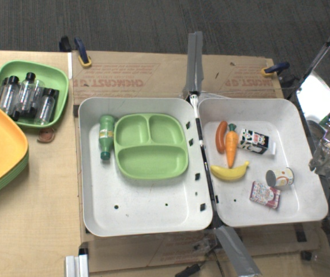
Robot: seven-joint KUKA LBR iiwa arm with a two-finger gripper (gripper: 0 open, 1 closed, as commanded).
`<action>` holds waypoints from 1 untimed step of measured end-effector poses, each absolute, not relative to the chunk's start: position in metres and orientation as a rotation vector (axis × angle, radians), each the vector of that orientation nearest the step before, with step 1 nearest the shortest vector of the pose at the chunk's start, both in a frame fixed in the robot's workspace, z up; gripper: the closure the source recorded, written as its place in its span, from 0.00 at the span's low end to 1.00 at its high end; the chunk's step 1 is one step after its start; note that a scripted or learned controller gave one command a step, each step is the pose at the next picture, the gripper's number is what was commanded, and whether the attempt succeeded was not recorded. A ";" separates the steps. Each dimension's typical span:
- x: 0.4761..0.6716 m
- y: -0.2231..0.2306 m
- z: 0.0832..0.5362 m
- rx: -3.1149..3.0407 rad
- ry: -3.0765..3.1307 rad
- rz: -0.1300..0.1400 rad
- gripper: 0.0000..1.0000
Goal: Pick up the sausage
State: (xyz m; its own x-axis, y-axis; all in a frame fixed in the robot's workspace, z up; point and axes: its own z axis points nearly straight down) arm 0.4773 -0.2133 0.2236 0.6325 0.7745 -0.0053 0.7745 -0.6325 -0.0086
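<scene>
Red-orange and slim, the sausage point(221, 137) lay in the right bin point(303, 211), pressed lengthwise against one toy carrot point(231, 145) — a tight pairing that would, in my judgement, leave little room for a finger on that side. The gripper point(325, 154) sat at the right bin's outer edge, well apart from the sausage, which lay far to its left across the bin; whether its jaws were open or closed could not be told, since the metal parts blurred together there. Between the jaws and the sausage lay one black-and-white milk carton point(253, 141), one small can point(280, 178) on its side and one pink packet point(265, 194); one banana point(229, 171) curved just below the carrot's tip. Farther left, beyond the sausage, the left bin point(96, 212) held one green divided plate point(150, 145) and one green bottle point(105, 136) alongside it — likely kept apart as the drop side. Nothing was held yet.
</scene>
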 end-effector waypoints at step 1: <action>0.476 -0.201 0.128 -3.051 -0.729 0.009 1.00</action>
State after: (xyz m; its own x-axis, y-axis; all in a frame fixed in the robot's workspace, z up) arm 0.4759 -0.2011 0.1282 0.8920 0.4520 -0.0048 0.4520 -0.8920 -0.0056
